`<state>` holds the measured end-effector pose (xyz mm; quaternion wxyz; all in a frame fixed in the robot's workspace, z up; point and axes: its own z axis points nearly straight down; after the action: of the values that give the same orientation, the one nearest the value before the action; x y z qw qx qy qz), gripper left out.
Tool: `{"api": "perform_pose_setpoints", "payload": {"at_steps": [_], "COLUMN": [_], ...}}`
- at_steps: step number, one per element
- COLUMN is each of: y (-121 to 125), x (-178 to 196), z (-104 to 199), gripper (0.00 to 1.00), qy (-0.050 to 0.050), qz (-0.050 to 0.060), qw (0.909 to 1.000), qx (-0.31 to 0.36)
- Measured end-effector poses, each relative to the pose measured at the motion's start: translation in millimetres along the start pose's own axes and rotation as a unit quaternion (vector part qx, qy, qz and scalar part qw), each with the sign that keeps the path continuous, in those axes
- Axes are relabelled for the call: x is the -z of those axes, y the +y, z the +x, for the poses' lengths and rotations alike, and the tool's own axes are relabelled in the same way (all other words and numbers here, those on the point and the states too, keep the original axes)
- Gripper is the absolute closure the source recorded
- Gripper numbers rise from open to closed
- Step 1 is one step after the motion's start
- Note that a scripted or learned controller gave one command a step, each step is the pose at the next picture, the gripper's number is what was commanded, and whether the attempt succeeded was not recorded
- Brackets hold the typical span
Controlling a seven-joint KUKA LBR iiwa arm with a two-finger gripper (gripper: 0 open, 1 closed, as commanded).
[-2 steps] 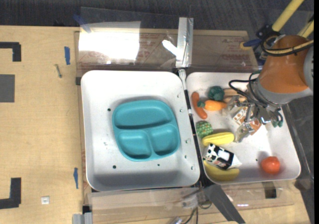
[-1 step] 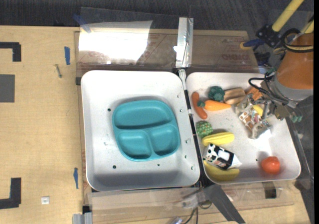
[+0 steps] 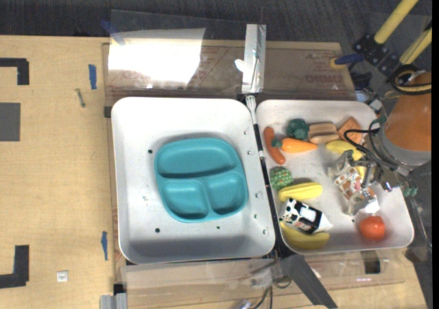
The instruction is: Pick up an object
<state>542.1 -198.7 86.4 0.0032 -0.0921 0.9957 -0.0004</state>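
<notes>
Wooden bench (image 3: 48,184), two white bins (image 3: 130,129), gripper (image 3: 357,180) over toys

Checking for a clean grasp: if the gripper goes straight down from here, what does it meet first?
Probably the crinkly clear packet right under the gripper, in the right bin; depth is unclear.

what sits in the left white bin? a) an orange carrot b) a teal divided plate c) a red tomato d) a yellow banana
b: the teal divided plastic plate lies alone in the left shallow white bin, while the toy foods all lie in the right shallow white bin.
</notes>
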Motion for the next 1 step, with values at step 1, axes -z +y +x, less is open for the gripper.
{"api": "perform_pose_setpoints", "payload": {"at_steps": [1], "y": [27.8], "x": [0.7], "z": [5.6], "gripper": [0.00], "qy": [0.000], "qz": [0.001], "qw": [0.9995], "qx": [-0.031]}}
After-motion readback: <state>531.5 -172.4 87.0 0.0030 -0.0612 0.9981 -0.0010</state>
